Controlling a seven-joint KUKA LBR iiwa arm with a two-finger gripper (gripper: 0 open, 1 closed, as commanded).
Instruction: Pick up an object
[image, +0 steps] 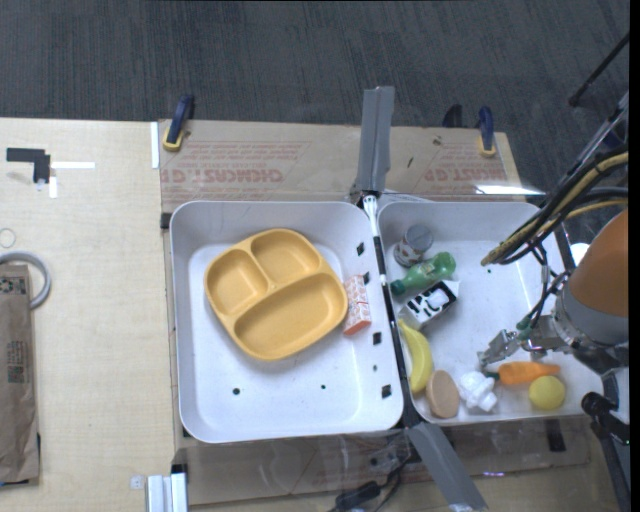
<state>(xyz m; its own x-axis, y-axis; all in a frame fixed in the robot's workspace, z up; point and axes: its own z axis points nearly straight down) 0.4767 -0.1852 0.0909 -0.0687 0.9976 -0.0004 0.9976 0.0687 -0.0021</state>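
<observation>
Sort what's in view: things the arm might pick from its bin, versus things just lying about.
Candidates, right bin: carrot, lemon, banana, green bottle, egg; end effector alongside.

Lying about: yellow divided plate, orange packet, blue clamps.

Reaches in from the right edge, orange band bulking at mid-height with dark cables arcing above it. Wrist angled down and leftward, metallic hand (497, 350) at its end, low and pointing left. Finger state too small and cluttered to make out.
</observation>
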